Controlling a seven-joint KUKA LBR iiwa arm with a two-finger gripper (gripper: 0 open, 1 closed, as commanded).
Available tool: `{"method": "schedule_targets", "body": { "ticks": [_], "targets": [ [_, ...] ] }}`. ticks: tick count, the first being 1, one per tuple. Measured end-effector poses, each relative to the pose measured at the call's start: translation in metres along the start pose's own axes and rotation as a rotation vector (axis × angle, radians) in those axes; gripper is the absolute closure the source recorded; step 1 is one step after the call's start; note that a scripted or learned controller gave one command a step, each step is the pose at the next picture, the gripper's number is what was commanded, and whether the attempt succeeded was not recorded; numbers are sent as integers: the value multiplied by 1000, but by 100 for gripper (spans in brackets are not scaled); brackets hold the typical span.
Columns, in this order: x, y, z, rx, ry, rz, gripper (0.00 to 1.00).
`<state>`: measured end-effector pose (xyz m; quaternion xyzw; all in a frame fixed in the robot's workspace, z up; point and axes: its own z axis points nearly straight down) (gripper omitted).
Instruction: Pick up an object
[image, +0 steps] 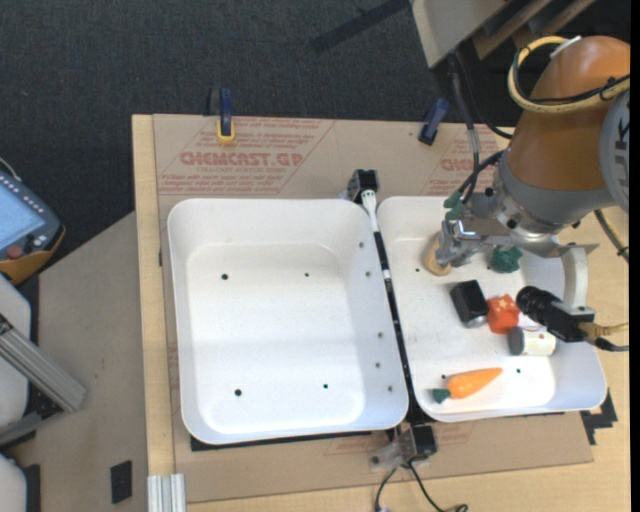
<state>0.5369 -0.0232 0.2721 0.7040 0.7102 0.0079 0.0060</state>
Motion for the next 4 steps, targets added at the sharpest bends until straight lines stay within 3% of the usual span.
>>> {"method": "schedule_targets", "body": {
  "ticks": [1, 2, 3, 4],
  "targets": [
    [22, -16, -48, 12, -2, 4, 100],
    [41, -21, -64, 15, -2, 6, 100],
    [47, -14, -55, 21, -3, 8, 100],
    [39, -29, -21, 26, -3, 10, 100]
  ]
}}
